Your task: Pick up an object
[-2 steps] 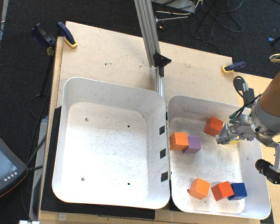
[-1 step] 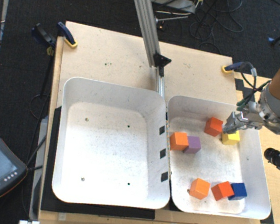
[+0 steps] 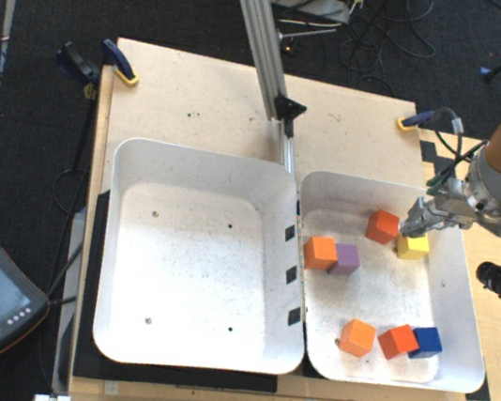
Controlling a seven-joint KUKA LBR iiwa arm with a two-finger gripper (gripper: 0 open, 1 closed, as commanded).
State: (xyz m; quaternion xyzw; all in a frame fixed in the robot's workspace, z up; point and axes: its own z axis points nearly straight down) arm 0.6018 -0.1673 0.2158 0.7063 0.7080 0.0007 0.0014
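The gripper (image 3: 421, 223) hung over the right bin (image 3: 461, 306) near its far right corner, its tip directly above a yellow cube (image 3: 413, 246); whether it was open or gripping the cube could not be made out. An orange cube (image 3: 382, 226) sat just beside the yellow one, toward the bin's far edge.

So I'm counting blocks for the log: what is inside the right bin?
The right bin holds seven blocks: four orange, one purple, one blue, one yellow. The claw covers part of the yellow block.
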